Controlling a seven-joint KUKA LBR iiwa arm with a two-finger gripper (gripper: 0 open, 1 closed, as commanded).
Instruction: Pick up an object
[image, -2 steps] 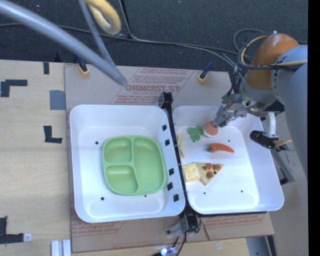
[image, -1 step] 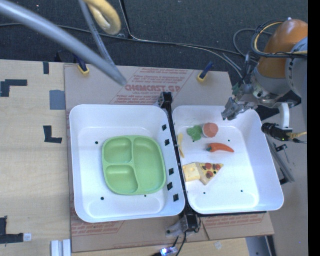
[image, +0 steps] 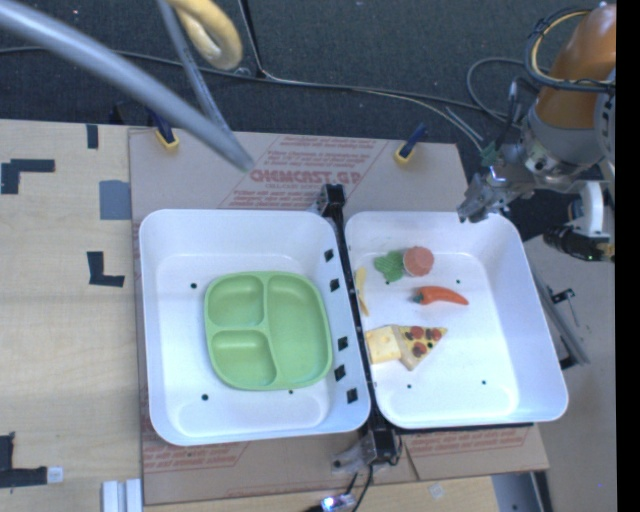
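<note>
Green and glossy, a three-compartment tray (image: 268, 330) lies in the left bin (image: 165, 300). The right bin (image: 520, 330) holds leafy greens (image: 389, 266), a round red piece (image: 419, 260), a tapered carrot (image: 438, 296), a pizza wedge (image: 404, 344). My jaws (image: 478, 203) hover at upper right; I cannot tell their state.

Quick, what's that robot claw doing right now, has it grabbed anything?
Gripper: above the right bin's far corner; the view is too small to tell whether it holds anything.
</note>
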